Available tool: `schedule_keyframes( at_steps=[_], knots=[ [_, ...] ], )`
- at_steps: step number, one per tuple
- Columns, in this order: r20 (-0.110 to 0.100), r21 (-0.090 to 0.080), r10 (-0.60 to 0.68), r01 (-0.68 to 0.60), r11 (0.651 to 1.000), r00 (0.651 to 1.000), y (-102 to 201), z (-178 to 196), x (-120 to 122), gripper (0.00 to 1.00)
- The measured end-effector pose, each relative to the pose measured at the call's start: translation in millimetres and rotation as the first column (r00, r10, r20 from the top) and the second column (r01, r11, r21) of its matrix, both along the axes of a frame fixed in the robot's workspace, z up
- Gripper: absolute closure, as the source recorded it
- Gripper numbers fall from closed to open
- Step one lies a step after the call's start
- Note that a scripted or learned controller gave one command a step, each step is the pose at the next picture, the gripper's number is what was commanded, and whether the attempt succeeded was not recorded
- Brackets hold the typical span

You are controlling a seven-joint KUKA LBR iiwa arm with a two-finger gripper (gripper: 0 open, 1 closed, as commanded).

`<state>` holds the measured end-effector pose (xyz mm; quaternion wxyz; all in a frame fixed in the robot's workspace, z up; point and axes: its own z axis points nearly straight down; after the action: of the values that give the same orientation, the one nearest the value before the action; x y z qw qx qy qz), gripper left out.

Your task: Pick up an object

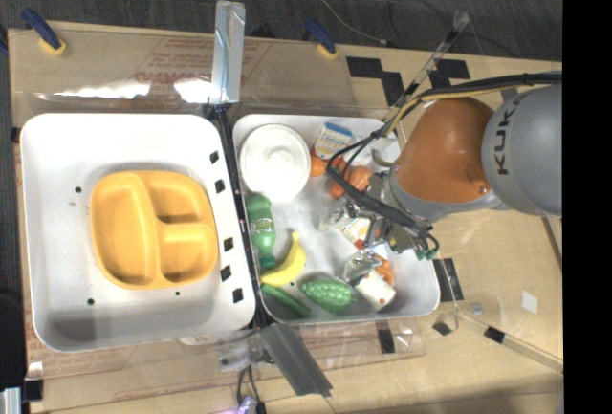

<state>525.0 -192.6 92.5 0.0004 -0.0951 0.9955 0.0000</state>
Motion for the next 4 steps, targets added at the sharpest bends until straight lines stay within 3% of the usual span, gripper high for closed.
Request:
schedule_keyframes(
  at_steps=[1,3,4],
  knots=[
    [0.002,0.000,-0.007,0.007,1.000,1.000,-16.6,0.3,-36.7,0.00],
    [0.003,-0.001,0.117,-0.117,0.993,0.993,-16.2,0.2,-40.3,0.00],
    [0.003,-0.001,0.118,-0.118,0.993,0.993,-16.2,0.2,-40.3,0.00]
  ],
)
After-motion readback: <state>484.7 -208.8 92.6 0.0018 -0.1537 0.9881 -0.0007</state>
